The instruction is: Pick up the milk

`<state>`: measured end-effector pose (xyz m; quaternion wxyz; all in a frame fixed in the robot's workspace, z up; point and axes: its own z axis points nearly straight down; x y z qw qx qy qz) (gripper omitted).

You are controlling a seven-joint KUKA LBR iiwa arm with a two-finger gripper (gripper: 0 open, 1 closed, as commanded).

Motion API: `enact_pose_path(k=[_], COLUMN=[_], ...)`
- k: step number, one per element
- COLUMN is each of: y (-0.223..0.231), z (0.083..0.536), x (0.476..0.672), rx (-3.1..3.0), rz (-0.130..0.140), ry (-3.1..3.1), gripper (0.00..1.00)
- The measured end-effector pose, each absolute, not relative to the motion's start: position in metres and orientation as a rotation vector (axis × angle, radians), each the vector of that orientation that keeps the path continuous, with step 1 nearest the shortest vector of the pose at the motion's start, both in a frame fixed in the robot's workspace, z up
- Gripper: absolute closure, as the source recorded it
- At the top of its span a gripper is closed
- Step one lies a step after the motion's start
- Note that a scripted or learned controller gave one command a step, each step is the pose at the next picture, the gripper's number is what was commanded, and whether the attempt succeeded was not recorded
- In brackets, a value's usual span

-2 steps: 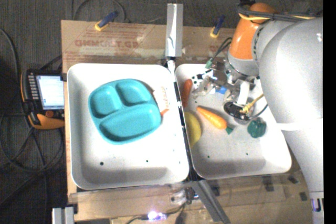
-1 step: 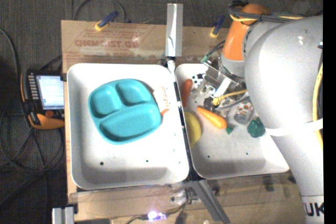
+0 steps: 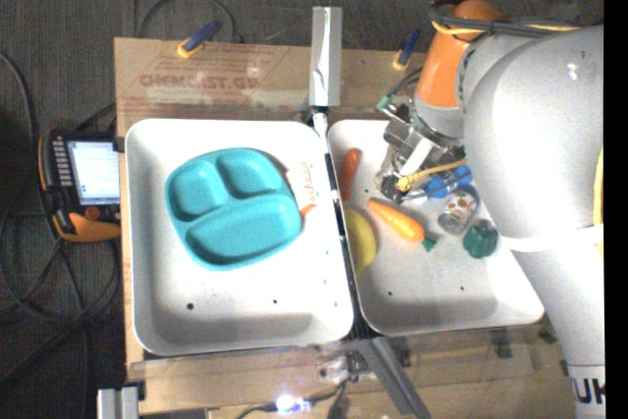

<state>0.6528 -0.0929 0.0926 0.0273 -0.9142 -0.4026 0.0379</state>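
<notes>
Item, milk: small white-and-orange carton at the right edge of the left white bin, which I judge light, crushable and best pinched across its flat sides; gripper over the right bin, opening I cannot tell.

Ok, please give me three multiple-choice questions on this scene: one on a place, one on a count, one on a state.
1. The gripper is over: A) the left bin B) the right bin C) the cardboard.
2. Compartments in the teal plate: A) two B) three C) four.
3. The carrot: A) lies flat in its bin B) stands upright C) rests on the plate.
Answers: 1 B, it hangs among the right bin's items; 2 B, two small ones above one large; 3 A, its whole length lies on the bin floor.
</notes>
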Motion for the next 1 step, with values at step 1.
enact_pose_path(k=[1], y=[-0.0269], z=[0.1829], x=[0.6593], rx=[-2.995], rz=[0.007], ry=[-0.952], gripper=[1.0])
